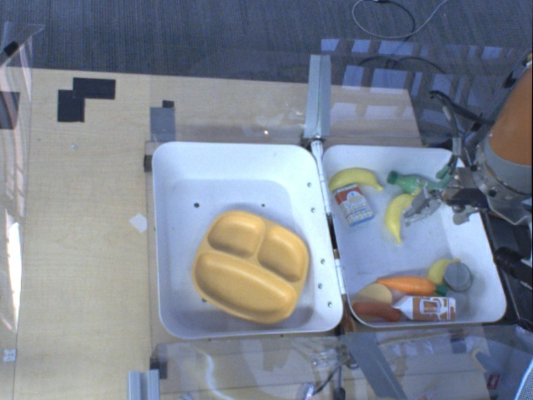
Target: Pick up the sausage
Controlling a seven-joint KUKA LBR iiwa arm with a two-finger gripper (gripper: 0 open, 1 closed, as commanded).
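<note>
Robotics lab: bench with white bins, loose cable, carpet floor.

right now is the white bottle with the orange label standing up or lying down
Lying down. The white bottle with the orange label rests on its side along the right white bin's near wall, beside the reddish-brown sausage.

Open room: middle of the right bin.
In the way: carrot and bottle crowd the sausage at the front edge.
</note>
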